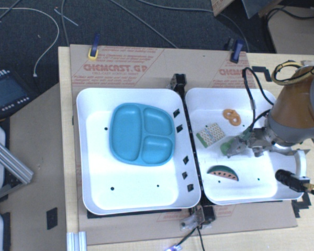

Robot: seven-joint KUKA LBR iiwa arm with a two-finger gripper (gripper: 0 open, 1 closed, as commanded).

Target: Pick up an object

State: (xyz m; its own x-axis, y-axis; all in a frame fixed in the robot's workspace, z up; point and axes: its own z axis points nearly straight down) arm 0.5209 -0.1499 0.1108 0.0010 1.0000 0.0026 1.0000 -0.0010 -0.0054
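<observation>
Judging by their look, the small toy foods in the right bin (261,192), a watermelon slice (222,173), a pretzel (232,117) and a green packet (210,134), seem light and stiff, best pinched across the narrow sides, while the gripper (234,146) hovers low among them, its grasp impossible to tell

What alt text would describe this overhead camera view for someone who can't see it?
A robot arm's gripper is low in the right white bin among a pretzel, a patterned green packet and a watermelon slice. The left white bin holds a blue divided plate.
</observation>
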